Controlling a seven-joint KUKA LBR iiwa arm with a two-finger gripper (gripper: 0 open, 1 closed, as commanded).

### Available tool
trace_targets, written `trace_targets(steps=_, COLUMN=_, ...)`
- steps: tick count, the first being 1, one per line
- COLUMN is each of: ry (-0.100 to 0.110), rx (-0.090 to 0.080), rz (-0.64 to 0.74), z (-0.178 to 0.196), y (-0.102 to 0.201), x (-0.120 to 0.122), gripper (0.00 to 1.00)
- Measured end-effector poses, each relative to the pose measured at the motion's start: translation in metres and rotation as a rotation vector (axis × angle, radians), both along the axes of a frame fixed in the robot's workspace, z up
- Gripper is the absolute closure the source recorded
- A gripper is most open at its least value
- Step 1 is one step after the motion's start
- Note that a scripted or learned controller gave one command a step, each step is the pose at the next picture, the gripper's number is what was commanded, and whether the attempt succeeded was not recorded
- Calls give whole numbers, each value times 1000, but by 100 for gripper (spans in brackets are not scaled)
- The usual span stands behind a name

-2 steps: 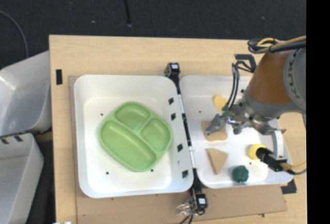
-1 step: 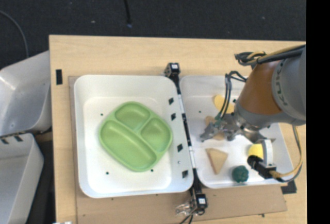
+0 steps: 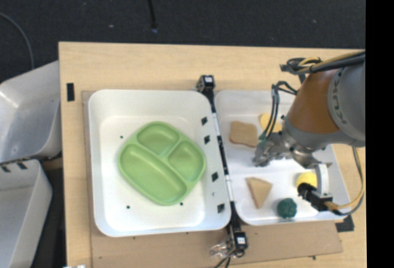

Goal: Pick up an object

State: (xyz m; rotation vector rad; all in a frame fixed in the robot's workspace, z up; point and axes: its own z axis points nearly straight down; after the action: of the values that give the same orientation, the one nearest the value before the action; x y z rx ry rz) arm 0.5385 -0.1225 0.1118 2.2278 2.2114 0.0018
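Arm [image 3: 320, 106] reaches in from the right over the right bin [image 3: 246, 214]; gripper [image 3: 266, 154] sits low at that bin's middle. We can't tell its state. Just left of it lies a tan slab [image 3: 242, 132], touching or not we can't say. A tan wedge [image 3: 260, 190] lies nearer, apart from it. A dark green ball [image 3: 286, 207] sits near-right, and something yellow [image 3: 266, 121] peeks out behind the wrist. Left bin [image 3: 104, 211] holds a green divided plate [image 3: 161, 162]. Both bins rest on the desk [image 3: 123, 66].
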Motion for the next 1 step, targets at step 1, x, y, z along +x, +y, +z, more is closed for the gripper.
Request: trace_targets(steps=1, ry=-3, rx=0, rz=10, z=47, y=3, x=9, gripper=100)
